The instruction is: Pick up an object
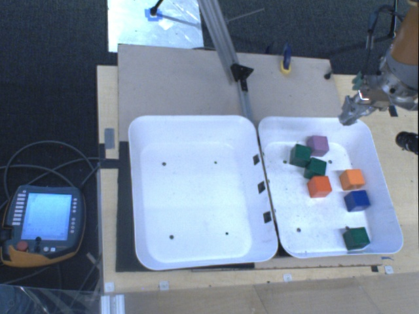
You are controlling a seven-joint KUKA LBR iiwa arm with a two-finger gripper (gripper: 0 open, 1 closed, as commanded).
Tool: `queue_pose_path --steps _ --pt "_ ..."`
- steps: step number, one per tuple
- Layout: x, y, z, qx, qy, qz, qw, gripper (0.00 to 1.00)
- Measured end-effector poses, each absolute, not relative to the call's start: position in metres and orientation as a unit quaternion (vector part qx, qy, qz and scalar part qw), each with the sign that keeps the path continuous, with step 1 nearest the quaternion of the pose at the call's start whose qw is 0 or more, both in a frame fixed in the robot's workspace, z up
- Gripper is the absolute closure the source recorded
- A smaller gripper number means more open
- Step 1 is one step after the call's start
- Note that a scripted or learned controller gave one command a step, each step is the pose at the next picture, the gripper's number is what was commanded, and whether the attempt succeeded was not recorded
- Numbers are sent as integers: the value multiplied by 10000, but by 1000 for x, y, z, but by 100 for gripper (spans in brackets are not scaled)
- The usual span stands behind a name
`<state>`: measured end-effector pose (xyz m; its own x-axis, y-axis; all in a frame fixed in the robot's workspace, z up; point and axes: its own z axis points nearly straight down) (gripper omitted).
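The gripper (pixel 350 112) hangs over the far right corner of the right bin (pixel 383 169), with nothing visible between its fingers; at this angle it cannot be told whether they are spread or pressed together. Any of seven blocks could be the pick, all lying in that bin: a purple block (pixel 319 144) touching a green one (pixel 301 155), a second green block (pixel 315 167) just beside them, and a red-orange block (pixel 319 186) below. An orange block (pixel 352 178) and a blue block (pixel 357 200) sit nearer the right wall, while a third green block (pixel 355 238) lies apart in the near corner. The tight cluster may crowd a grasp, so the lone corner block looks the easier target. The left bin (pixel 141 175) adjoins it on a tan bench (pixel 190 77). A handheld control pendant (pixel 40 224) rests on dark carpet to the left, its cable looping nearby.
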<state>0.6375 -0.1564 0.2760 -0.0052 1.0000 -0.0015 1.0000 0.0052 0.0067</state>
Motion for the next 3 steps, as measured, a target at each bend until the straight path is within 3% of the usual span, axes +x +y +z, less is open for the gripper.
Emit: queue_pose_path --steps 3 --pt "610 -9 283 7035 7107 12 -4 100"
